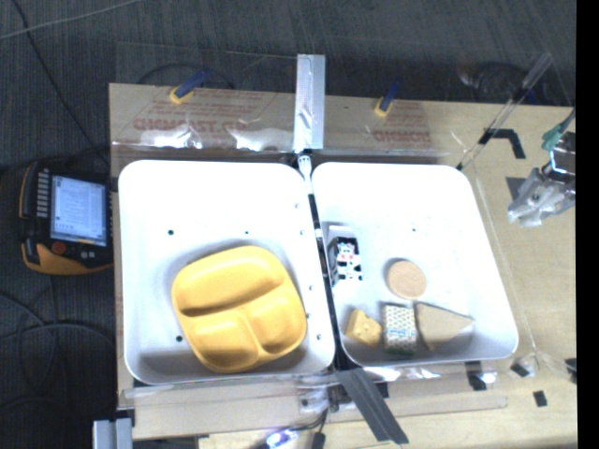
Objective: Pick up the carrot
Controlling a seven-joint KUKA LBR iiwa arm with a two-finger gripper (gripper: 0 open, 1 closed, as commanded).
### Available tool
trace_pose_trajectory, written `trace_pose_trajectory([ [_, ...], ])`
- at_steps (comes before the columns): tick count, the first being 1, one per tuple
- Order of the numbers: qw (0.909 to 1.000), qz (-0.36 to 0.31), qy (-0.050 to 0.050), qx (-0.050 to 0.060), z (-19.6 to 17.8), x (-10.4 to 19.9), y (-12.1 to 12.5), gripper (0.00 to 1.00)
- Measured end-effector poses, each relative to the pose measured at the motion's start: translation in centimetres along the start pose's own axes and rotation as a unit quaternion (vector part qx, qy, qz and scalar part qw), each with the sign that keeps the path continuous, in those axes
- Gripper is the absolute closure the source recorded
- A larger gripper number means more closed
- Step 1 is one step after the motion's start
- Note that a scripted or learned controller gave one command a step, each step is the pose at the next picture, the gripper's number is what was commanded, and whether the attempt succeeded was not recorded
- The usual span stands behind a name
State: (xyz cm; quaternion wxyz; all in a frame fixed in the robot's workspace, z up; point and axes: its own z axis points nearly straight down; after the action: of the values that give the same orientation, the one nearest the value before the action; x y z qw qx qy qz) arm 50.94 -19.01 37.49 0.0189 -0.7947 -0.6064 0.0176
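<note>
hovering over the worktop (pixel 535 279) beside the right bin (pixel 412 204), probably to keep the bins unobstructed, the pincer (pixel 541 197) is too blurred to tell wide from narrow; the likeliest carrot, a round orange-tan disc (pixel 406 278), lies flat in that bin.

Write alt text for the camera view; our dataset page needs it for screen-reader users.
Two shallow white bins sit side by side: the left bin holds a yellow divided tray, the right bin a round cookie, wedge-shaped pieces and small packets. The end effector hangs outside, right of the bins.
</note>
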Motion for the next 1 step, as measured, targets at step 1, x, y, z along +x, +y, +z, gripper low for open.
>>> trace_pose_trajectory([
  [1,0.9996,-0.016,0.001,-0.025,-5.83,1.62,-0.48,1.00],
])
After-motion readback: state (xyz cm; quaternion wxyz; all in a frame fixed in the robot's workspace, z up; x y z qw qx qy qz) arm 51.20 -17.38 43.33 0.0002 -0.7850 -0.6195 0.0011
